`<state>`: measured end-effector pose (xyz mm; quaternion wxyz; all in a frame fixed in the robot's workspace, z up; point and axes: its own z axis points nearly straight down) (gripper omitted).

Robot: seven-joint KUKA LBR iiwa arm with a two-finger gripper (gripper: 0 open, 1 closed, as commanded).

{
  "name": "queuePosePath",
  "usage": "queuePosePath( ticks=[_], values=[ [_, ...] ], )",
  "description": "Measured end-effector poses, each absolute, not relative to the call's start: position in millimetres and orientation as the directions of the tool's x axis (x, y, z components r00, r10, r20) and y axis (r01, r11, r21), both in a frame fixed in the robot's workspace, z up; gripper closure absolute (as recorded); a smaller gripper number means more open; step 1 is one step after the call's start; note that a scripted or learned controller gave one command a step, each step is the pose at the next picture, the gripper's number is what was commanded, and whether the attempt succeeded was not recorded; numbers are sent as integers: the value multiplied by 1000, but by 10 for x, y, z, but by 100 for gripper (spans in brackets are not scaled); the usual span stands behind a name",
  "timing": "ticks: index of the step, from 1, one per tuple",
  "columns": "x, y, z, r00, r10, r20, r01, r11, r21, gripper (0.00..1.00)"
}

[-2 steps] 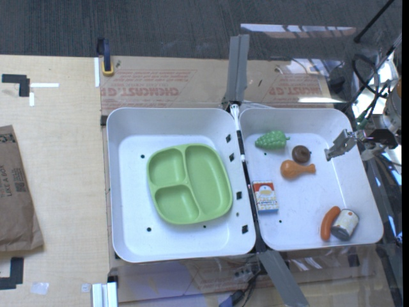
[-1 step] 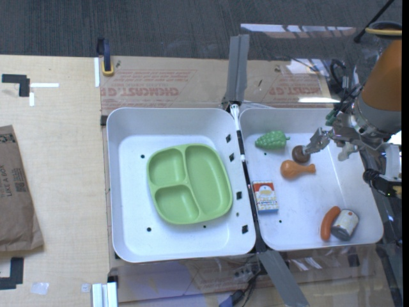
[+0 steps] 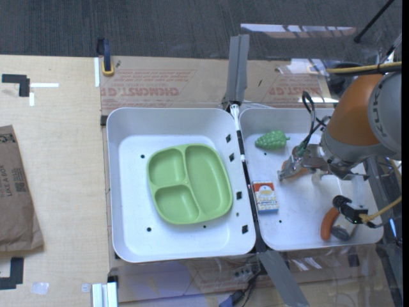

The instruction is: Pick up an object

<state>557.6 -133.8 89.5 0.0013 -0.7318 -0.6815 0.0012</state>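
The right bin (image 3: 300, 232) holds a green bumpy toy (image 3: 271, 140) near its back left, a small red and white box (image 3: 265, 196) by its left wall, and an orange sausage-shaped toy (image 3: 328, 224) at the front right. My gripper (image 3: 289, 171) hangs low over the middle of this bin, pointing left, between the green toy and the box. It touches neither of them, and nothing shows between its fingers.
A green divided plate (image 3: 189, 183) lies in the left bin (image 3: 128, 171). A grey divider (image 3: 238, 69) stands behind the bins' shared wall. A brown paper bag (image 3: 16, 190) lies on the bench at far left. Cables hang around the arm at the right.
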Motion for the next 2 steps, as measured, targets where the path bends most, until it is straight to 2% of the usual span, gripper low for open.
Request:
queuePosePath(
  ticks=[1, 2],
  values=[
    [6079, -1312, 897, 132, 991, -1, 991, -132, -3, 0],
    [5888, -1303, 892, 63, 998, 0, 998, -63, -6, 0]
  ],
)
